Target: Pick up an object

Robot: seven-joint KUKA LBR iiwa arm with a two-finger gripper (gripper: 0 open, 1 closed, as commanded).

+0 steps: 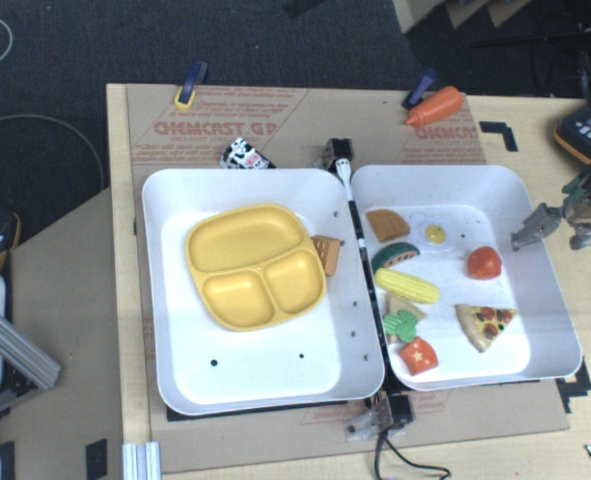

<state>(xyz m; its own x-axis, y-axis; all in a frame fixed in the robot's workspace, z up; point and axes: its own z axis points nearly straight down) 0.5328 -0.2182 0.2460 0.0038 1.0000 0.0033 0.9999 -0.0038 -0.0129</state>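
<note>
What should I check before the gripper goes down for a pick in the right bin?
1. Gripper carrying nothing: ok, nothing shows between its fingers.
2. Gripper over a target: not ok, it sits at the right bin's right rim.
3. Nearest item free-standing: ok, the red tomato sits apart.
4. Corn easy to isolate: not ok, crowded against the watermelon slice.
5. Finger opening: cannot tell.

left white bin (175, 368): yellow plastic divided plate (255, 265) | right white bin (545, 298): yellow toy corn (407, 287), red toy tomato (484, 263) right of it, toy pizza slice (485, 324) in front
</note>
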